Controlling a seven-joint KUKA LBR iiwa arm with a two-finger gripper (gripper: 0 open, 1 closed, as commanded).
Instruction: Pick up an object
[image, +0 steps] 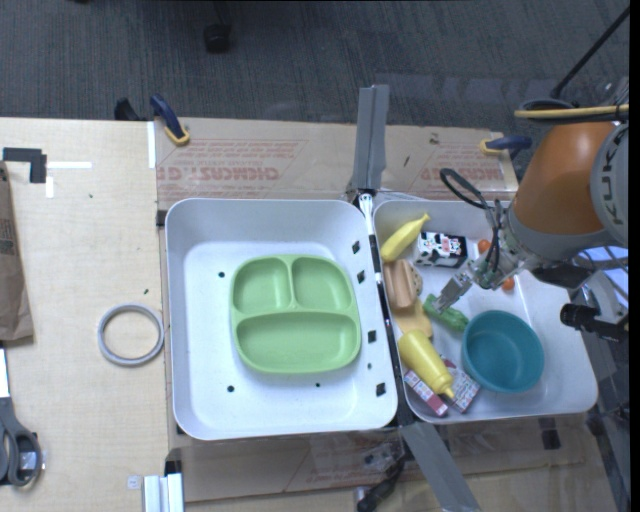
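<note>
Pincer (462, 287) hangs low in right white bin (570, 385), over green plastic pod (447, 318) beside teal bowl (502, 350); finger spread can't tell. Descend straight, centre on pod, avoid bowl rim and yellow bottle (428, 365).

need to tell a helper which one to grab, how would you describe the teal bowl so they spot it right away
Look in the right-hand white bin, the one crowded with small items. The teal bowl sits toward its near right part, right of the yellow bottle. It is the only round, open, blue-green container there.
</note>
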